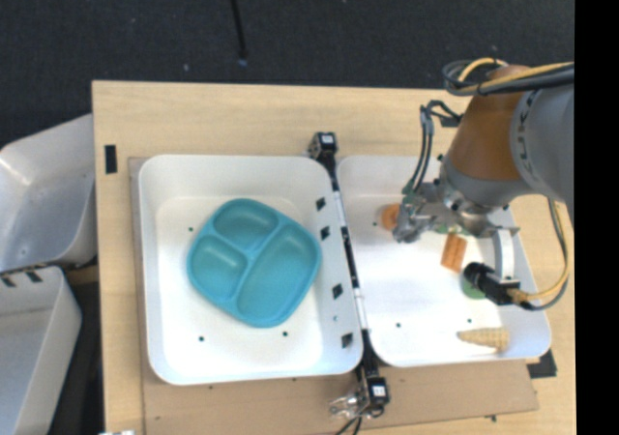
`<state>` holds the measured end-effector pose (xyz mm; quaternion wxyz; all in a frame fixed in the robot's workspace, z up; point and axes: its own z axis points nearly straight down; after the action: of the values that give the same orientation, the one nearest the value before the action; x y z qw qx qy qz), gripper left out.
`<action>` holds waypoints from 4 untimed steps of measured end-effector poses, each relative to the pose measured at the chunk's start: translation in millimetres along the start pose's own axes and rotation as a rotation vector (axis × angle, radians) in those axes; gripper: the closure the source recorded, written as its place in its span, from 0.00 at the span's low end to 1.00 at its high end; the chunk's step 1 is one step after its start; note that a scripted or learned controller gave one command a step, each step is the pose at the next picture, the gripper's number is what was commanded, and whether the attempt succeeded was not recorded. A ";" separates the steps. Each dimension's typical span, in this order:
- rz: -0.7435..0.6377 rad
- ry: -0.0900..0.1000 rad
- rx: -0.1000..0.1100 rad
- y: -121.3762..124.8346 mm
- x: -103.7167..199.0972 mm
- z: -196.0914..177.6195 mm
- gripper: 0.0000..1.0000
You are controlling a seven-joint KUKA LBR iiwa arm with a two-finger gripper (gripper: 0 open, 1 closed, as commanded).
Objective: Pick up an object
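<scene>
Arm (503,148) over the right bin (387,312), gripper (414,222) low beside an orange piece (389,217); jaw state cannot be told. A blue plate (253,261) lies in the left bin (174,346). A cone (484,337) lies near the right bin's front edge.

You get even, fairly bright overhead light, no hard shadows. The white bins (242,346) run near blown out, so their rims barely separate from the floors. The blue tray (253,261) casts only a faint soft shadow at its 6 o'clock edge. The dark floor (290,8) at 12 o'clock is grainy. Overall soft, low resolution; the small items at 3 o'clock under the arm (503,148) smear together.
</scene>
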<state>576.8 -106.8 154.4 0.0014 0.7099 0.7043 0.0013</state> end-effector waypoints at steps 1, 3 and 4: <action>-0.011 -0.001 -0.004 2.0 3.6 -63.8 1.00; -0.015 0.001 0.001 10.6 54.2 -119.9 1.00; -0.014 0.000 0.002 19.2 107.3 -119.1 1.00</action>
<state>596.4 0.4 273.5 0.0010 0.7049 0.7093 0.0007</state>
